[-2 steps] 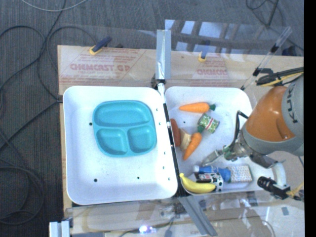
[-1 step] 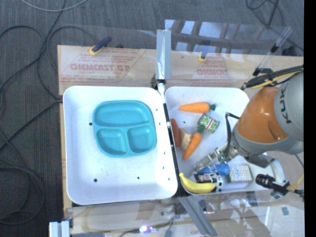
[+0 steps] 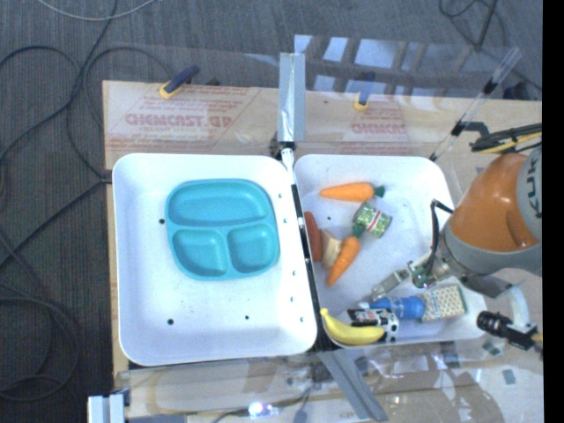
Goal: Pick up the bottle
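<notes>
The bottle (image 3: 404, 307), a small blue one as far as I can judge, lies on its side on the floor of the right bin (image 3: 438, 173), close to the near wall, with its dark and white end pointing toward the banana (image 3: 348, 329). The gripper (image 3: 414, 278) hangs just above and behind it, low inside the bin. The arm (image 3: 493, 223) leans in over the right rim, which seems a sensible way to come down on something lying flat so near the wall. Whether the gripper is spread or pressed together cannot be told at this angle, because its metal parts blur into the white floor; nothing is visibly pinched in it, so I judge the bottle not yet taken. The crowding explains the tight approach. A pale mesh pad (image 3: 446, 301) touches the bottle on its right end, the banana sits just beside its other end in the bin's near corner, and the near wall leaves little room to close around the body from that side. Farther up the bin, one carrot (image 3: 348, 192) lies near the far wall, a green can (image 3: 372, 220) sits below it, and a second carrot (image 3: 344, 260) rests slantwise beside a sausage (image 3: 314, 234) along the dividing wall; all are well apart from the bottle. The left bin (image 3: 141, 324) holds a blue divided tray (image 3: 222, 227).
</notes>
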Controlling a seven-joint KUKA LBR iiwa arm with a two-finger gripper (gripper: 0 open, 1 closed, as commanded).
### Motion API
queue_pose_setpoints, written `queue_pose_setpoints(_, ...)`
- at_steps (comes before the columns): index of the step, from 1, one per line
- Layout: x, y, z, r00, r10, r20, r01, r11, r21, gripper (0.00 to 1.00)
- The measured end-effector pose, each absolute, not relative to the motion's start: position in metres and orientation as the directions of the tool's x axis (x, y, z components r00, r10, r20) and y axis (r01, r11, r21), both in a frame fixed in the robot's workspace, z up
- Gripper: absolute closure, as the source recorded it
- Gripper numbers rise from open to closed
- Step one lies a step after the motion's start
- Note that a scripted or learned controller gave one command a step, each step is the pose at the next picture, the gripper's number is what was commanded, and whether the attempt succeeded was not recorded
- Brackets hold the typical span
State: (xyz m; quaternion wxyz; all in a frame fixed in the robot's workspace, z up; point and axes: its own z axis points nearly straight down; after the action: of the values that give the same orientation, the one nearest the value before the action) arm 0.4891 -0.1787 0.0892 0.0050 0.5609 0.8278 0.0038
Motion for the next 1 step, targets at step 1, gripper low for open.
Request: queue_pose_setpoints(1, 0.4878, -0.1849, 0.0895, -0.567, 0.824, -0.010, 0.824, 0.567, 0.006, 0.00)
